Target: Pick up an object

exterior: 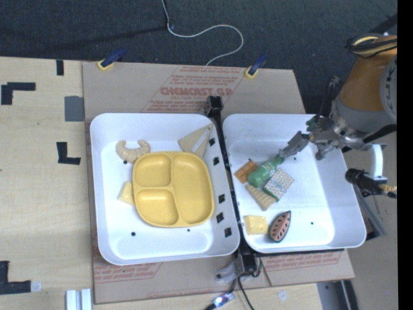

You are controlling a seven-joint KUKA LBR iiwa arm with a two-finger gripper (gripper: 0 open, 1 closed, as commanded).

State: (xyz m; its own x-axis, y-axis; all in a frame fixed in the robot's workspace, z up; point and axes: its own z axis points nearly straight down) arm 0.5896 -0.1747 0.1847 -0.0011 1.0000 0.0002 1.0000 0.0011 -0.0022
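The right bin holds a cluster of toy foods: a green bottle-like piece, an orange piece, a checked packet and a tan cracker. Nearer the front lie a yellow block and a watermelon slice. My gripper reaches in from the right at a slant. Its tip sits right at the upper end of the green piece, and I cannot tell whether it touches.
The left bin holds a yellow divided plate, a croissant, a beige wedge and a small yellow piece. A dark divider runs between the bins. The arm's wrist and orange band hang over the right bin's far right edge.
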